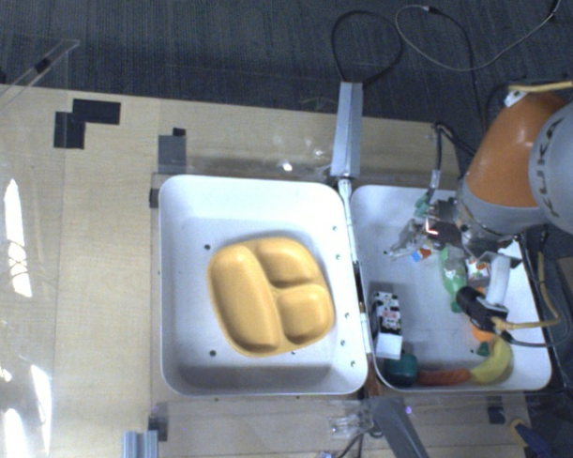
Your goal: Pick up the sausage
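Observation:
The sausage (444, 376) is a reddish-brown stick lying along the front wall of the right bin (381, 210), between a dark green round thing (401, 368) and a banana (494, 362). My gripper (413, 243) hangs over the back half of the same bin, well behind the sausage and apart from it. A small red and blue thing (419, 255) shows just under the gripper. The grey arm with its orange band (514, 151) reaches in from the right.
A yellow divided plate (270, 293) lies in the left bin (177, 266). In the right bin sit a small white and black box (386, 321), a green thing (451, 273) and an orange thing (481, 324) near the right wall.

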### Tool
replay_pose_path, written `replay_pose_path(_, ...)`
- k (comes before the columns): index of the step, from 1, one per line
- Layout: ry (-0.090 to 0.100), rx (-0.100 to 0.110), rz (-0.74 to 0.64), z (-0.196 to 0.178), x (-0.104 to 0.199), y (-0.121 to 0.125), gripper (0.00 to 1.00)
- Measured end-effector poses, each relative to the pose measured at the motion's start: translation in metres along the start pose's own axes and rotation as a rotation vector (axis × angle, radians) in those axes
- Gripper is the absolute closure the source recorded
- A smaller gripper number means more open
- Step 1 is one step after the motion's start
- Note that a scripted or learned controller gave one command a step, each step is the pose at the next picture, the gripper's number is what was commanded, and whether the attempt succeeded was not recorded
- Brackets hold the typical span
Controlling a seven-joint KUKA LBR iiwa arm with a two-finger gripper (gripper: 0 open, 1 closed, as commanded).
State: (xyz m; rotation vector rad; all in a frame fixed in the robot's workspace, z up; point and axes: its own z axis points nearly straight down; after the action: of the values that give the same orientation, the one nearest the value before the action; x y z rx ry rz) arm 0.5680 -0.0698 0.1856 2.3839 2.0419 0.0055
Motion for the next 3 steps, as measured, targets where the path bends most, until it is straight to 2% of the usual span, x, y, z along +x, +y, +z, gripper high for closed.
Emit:
replay_pose_path(1, 0.0, 0.002, 0.012, 0.092, -0.019, -0.026, 0.0)
replay_pose_path(2, 0.0, 0.013, 0.048, 0.1, -0.009, 0.079, 0.0)
replay_pose_path(3, 0.001, -0.004, -0.121, 0.097, -0.017, 0.023, 0.0)
